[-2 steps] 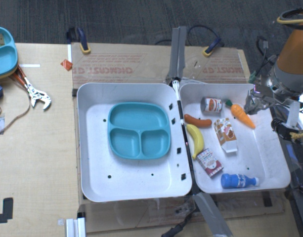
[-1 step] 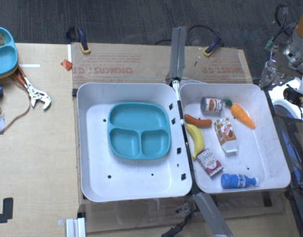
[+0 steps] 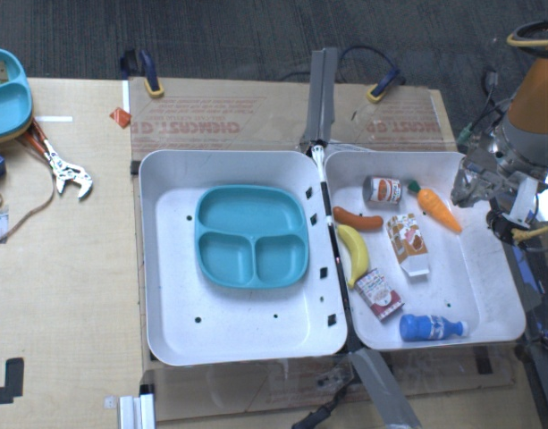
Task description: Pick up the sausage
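Faintly, red letters on the desk [image 3: 256, 114] read backwards. A thin reddish sausage [image 3: 358, 219] lies in the right bin [image 3: 488, 302], touching the banana [image 3: 353, 252]. I cannot tell the end effector's [image 3: 475, 186] grip.

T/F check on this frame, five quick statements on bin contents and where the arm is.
1. The sausage lies in the right bin. True.
2. The sausage touches the blue bottle. False: the bottle lies apart, near the bin's front edge.
3. The teal plate sits in the left bin. True.
4. The gripper is over the left bin. False: it is at the right bin's right side, near the carrot.
5. The banana lies beside the sausage. True.
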`<state>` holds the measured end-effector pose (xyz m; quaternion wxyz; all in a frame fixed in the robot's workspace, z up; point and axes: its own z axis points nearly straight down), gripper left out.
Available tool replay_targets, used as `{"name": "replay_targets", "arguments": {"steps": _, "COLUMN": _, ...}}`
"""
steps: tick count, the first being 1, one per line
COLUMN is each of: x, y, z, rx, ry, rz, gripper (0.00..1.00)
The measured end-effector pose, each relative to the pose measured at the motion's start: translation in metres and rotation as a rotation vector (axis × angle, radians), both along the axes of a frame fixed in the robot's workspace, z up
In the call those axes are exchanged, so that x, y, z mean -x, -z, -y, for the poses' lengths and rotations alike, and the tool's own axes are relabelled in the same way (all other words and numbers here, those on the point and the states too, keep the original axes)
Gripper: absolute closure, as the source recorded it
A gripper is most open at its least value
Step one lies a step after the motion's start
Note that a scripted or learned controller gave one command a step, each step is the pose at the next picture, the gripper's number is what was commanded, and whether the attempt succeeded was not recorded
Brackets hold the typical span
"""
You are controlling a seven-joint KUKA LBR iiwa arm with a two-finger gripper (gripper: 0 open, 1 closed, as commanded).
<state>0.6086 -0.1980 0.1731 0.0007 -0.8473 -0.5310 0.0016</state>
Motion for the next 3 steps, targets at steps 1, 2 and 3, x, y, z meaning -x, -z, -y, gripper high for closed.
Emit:
{"name": "replay_targets", "arguments": {"steps": 1, "x": -0.047, "y": -0.075, "z": -0.008, "rx": 0.002, "ry": 0.107, "rz": 0.003, "gripper": 1.0}}
{"name": "replay_targets", "arguments": {"steps": 2, "x": -0.016, "y": 0.063, "z": -0.029, "rx": -0.001, "ry": -0.048, "rz": 0.0, "gripper": 1.0}}
{"name": "replay_targets", "arguments": {"steps": 3, "x": -0.048, "y": -0.042, "z": -0.061, "rx": 0.001, "ry": -0.055, "rz": 0.004, "gripper": 1.0}}
